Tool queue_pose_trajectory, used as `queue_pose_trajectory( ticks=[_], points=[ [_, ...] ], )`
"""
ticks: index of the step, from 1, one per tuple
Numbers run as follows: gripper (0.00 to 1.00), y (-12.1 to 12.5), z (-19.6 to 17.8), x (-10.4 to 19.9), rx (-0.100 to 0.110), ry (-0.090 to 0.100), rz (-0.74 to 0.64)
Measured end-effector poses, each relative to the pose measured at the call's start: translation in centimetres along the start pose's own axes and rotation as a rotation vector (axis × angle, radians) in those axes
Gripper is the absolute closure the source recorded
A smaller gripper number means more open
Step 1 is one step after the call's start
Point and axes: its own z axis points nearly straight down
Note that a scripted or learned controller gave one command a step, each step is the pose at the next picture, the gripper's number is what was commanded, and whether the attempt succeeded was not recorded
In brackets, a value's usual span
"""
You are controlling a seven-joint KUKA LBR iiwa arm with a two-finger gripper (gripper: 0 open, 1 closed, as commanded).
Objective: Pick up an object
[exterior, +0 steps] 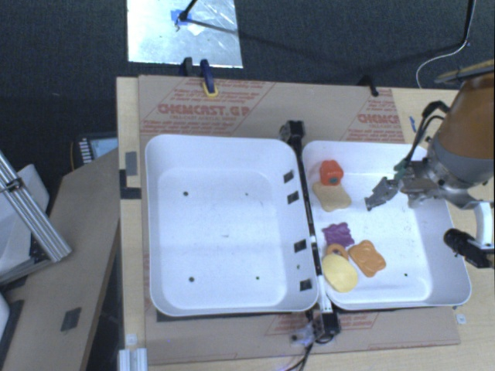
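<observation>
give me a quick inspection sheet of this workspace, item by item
surface: two shallow white bins side by side on a cardboard-covered bench, left bin and right bin
job's things: all in the right bin, near the divider: orange-red piece, beige piece touching it, purple piece, yellow piece, orange piece
clutter: blue and yellow clamp at the bench's far edge
grippers: gripper over the right bin, beside the beige piece, nothing seen between its fingers
cables: thin cable looping at top right
surroundings: dark carpet, shiny sheet on the floor, metal frame at left
</observation>
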Motion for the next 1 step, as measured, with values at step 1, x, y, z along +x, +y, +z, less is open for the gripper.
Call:
queue_pose_trajectory(
  ticks=[1],
  points=[
    [0.0, -5.31, 0.36, 2.94, 0.003, 0.002, 0.0]
  ],
)
